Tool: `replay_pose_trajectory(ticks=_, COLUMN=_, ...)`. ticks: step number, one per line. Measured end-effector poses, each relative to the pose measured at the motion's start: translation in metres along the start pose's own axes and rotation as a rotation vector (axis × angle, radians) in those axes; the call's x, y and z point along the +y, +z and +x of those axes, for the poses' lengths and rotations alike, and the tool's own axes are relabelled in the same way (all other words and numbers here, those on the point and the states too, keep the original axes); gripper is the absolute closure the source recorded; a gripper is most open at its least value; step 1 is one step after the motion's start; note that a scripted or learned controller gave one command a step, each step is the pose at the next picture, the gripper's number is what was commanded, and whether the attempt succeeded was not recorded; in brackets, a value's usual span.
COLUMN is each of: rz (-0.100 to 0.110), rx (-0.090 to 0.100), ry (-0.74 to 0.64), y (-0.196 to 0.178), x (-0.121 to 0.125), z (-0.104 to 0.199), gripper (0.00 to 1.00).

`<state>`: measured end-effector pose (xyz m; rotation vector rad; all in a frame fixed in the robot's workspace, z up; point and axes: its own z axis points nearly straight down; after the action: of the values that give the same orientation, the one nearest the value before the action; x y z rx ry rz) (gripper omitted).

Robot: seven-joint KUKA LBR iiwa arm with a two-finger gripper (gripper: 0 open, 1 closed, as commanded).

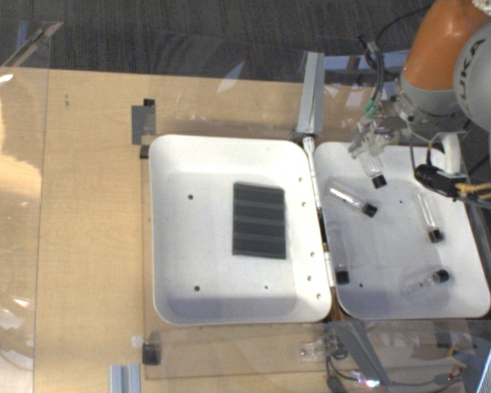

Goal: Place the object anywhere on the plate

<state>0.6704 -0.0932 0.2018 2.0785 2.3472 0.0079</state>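
A dark grey ribbed plate point(259, 219) lies flat in the middle of the left bin point(172, 244). Several clear vials with black caps lie in the right bin point(393, 301). One vial point(376, 172) sits right under my gripper point(367, 143), at the bin's far edge; whether it is touching the gripper is hard to make out. Another vial point(353, 201) lies slanted a little nearer the divider. The gripper hangs well to the right of the plate, across the wall between the bins.
More vials rest at the right side point(430, 219), the front right point(426, 280) and along the right bin's left wall point(339, 260). A metal post point(312, 92) stands behind the gap between the bins. Cables point(454, 185) trail from the wrist over the right bin's far right.
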Motion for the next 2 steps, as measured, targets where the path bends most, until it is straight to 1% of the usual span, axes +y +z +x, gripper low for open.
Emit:
replay_pose_trajectory(ticks=1, rz=0.004, rx=0.000, ry=0.547, y=0.014, x=0.006, z=0.053, gripper=1.00)
replay_pose_trajectory(ticks=2, rz=0.005, rx=0.002, ry=0.009, y=0.017, x=0.012, z=0.108, gripper=1.00)
